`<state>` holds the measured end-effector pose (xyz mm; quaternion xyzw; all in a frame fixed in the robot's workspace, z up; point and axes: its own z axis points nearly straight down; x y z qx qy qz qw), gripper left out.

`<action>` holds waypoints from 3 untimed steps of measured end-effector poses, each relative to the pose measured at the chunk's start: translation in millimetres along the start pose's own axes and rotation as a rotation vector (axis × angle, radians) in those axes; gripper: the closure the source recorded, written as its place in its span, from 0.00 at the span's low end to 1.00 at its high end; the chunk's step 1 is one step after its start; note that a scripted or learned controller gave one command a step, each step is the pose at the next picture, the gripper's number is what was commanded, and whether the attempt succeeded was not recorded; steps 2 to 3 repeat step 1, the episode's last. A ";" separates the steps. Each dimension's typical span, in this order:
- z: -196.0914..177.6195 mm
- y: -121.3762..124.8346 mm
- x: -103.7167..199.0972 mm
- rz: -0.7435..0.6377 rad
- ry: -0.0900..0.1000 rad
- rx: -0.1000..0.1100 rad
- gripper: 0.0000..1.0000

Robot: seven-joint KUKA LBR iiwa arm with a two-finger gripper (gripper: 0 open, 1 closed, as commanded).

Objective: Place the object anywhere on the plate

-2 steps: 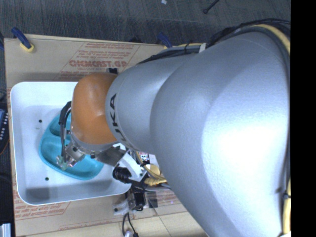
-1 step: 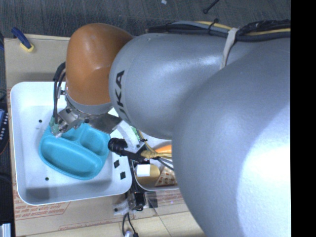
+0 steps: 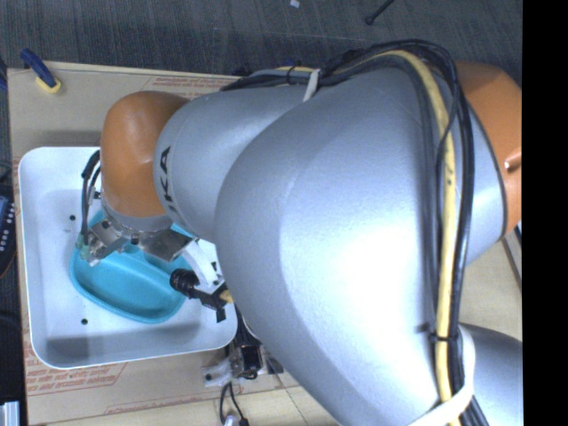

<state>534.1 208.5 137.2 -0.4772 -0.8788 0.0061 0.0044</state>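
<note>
Desk's left white bin (image 3: 44, 238): claw (image 3: 96, 248) at blue plate's (image 3: 129, 287) 10 o'clock rim; opening can't tell.

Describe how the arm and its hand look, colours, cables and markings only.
The arm is a bulky, smooth silver-grey shell with an orange band above the wrist and black lettering beside it. Black and yellow cables run along its back, tied with a white strap. The hand is grey metal with dark fittings.
</note>
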 end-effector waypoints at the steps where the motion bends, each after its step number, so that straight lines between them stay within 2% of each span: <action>1: -39.2 -58.8 2.0 0.357 0.004 -0.004 1.00; 3: -39.2 -58.8 2.0 0.357 0.004 -0.004 1.00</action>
